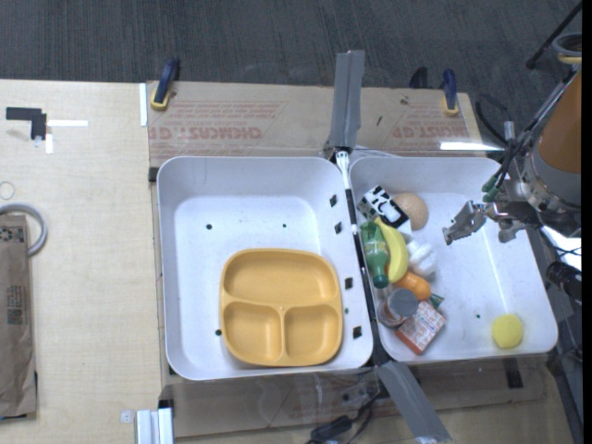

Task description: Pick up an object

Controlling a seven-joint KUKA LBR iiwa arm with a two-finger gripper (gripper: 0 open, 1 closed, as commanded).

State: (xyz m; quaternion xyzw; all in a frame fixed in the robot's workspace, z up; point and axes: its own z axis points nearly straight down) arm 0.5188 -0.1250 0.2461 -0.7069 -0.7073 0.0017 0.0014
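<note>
The fingers are spread, with nothing between them, and hang above the right bin near its middle, pointing toward the heap at that bin's left wall. The gripper extends from the arm, which enters over the bin's right edge.

Objects available for picking lie in the right bin:
- A yellow ball sits alone near the front right corner, well apart from the rest.
- A banana lies along the left wall, touching a green bottle on its left side.
- A black-and-white item sits at the back of the heap, just beside a tan rounded object.
- A white object lies just right of the banana.
- An orange piece sits in front of the banana, near a small can.
- A red-and-white packet lies at the front of the heap, near the front edge.

The left bin adjoins the right bin along a shared wall. It holds a yellow tray with three compartments, placed toward the front edge.

Both bins rest on a cardboard sheet on the surface, held at the back edge by two blue clamps. A brown paper bag lies at the left edge of the surface.
</note>
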